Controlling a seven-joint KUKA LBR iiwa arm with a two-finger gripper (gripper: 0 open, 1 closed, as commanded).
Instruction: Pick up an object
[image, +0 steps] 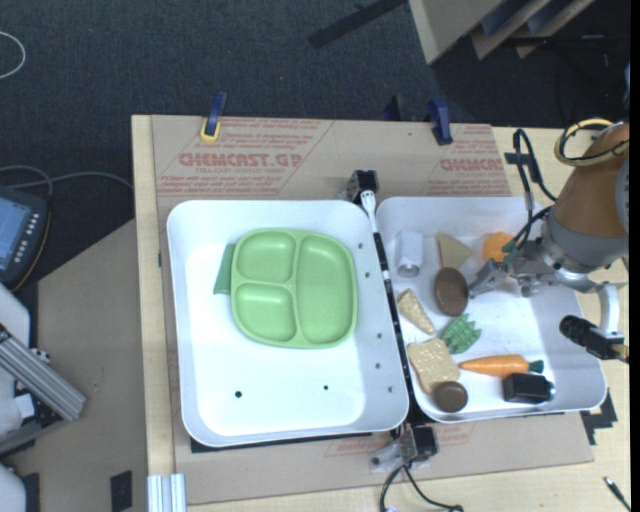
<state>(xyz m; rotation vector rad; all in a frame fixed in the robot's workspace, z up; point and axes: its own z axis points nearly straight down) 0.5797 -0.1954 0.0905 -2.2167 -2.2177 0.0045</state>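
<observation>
White plastic forms both shallow bins on the surface (150, 300). Inside the left bin (200, 390) lies a green divided plate (295, 287) with three compartments, its rim clear of the bin walls.

The right bin (585, 385) holds the loose objects. A small white cylinder (409, 251) lies near the top left, with a tan wedge (452, 247) just beside it and a brown rounded piece (450, 289) below that. Lower down are a pale bread-like strip (415, 311), a green leafy piece (460, 332), a speckled toast slice (432, 362) touching a brown disc (449, 396), a carrot (495, 366) lying flat, and a black block (527, 387) near the bottom right corner. An orange object (497, 245) sits at the top — partly hidden by the arm.

From the right, the arm (590, 215) reaches in, and its gripper (505, 272) sits low over the bin's upper middle, near the brown rounded piece and the orange object. Whether it is apart or together cannot be told — nothing visibly sits in it.
</observation>
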